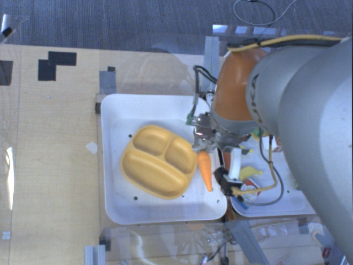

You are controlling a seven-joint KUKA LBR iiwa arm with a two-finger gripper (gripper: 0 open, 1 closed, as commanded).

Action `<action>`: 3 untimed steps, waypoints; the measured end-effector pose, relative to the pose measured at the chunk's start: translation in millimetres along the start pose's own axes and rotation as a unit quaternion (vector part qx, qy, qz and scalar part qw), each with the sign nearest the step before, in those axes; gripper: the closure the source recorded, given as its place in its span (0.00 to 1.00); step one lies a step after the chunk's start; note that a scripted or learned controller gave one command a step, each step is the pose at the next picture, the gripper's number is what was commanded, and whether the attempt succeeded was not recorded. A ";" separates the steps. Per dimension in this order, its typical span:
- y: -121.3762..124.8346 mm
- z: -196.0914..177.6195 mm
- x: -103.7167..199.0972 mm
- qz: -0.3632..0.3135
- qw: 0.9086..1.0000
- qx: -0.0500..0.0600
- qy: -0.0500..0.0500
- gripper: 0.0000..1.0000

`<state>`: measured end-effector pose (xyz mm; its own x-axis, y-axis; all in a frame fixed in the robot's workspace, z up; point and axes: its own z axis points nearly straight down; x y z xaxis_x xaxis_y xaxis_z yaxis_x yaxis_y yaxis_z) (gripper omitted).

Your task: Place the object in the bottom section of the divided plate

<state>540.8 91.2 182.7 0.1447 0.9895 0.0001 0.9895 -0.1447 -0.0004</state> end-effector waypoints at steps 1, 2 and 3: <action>75.4 12.5 69.9 -0.109 0.994 -0.001 -0.001 1.00; 20.8 -29.0 81.1 -0.220 0.975 -0.001 0.000 1.00; -0.3 -133.7 102.8 -0.135 0.991 -0.003 0.000 1.00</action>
<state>555.5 192.9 316.4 -0.1258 0.9921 -0.0005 0.9920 0.1258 0.0061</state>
